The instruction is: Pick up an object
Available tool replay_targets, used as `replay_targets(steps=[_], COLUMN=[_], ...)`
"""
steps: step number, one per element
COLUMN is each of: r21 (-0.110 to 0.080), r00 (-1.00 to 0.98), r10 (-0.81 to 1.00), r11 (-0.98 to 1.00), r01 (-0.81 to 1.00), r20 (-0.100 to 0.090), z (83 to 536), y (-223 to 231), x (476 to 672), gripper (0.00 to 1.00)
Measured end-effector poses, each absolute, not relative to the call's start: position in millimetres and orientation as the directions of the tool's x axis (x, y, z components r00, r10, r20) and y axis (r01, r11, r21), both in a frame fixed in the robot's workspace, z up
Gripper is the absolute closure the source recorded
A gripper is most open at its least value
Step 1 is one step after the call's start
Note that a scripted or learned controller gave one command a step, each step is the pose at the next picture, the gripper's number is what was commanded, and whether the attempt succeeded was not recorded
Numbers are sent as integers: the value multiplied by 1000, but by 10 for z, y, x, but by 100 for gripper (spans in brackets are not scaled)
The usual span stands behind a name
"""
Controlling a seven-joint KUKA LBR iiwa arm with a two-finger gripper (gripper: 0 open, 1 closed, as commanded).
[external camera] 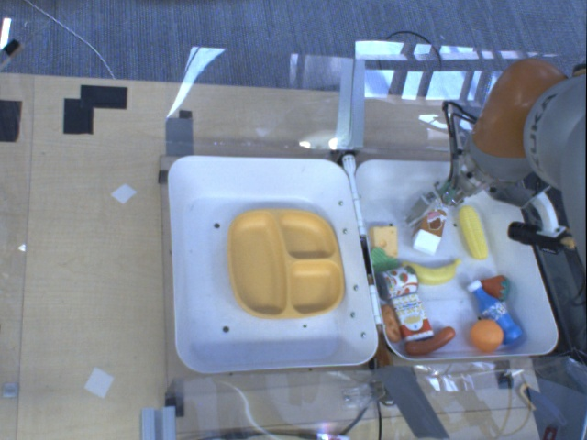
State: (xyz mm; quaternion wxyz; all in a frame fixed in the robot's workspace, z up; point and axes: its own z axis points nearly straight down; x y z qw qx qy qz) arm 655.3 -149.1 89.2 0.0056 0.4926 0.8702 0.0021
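Observation:
My gripper [435, 203] hangs low over the back middle of the right bin [541, 273], at the end of the grey arm with its orange band [514, 108]. Right under and just in front of it is a small brown and white carton [430, 233]; I cannot tell whether they touch. Near the carton lie a yellow corn cob [472, 232], a banana [438, 271] and a cracker square [385, 239]. Toward the front of the bin are a red juice carton [404, 302], a sausage [429, 340], an orange [486, 335] and a blue bottle [496, 313].
The left bin [197, 246] holds a yellow divided plate [286, 262]. A raised divider [359, 246] separates the two bins. The arm's body covers the right bin's back right corner. Clear plastic walls stand behind the bins.

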Motion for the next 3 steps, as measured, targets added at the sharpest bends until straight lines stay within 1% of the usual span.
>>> replay_targets(steps=[1,2,3], r21=[20,8,5], r00=[-487,-315,-426], r10=[873,949,905], r11=[487,315,426], r01=[873,949,905], r20=[-8,-5,-3], z=[1939,2198,1803], y=[-602,-1257,-1108], x=[6739,6704,6646], gripper=[0,0,0])
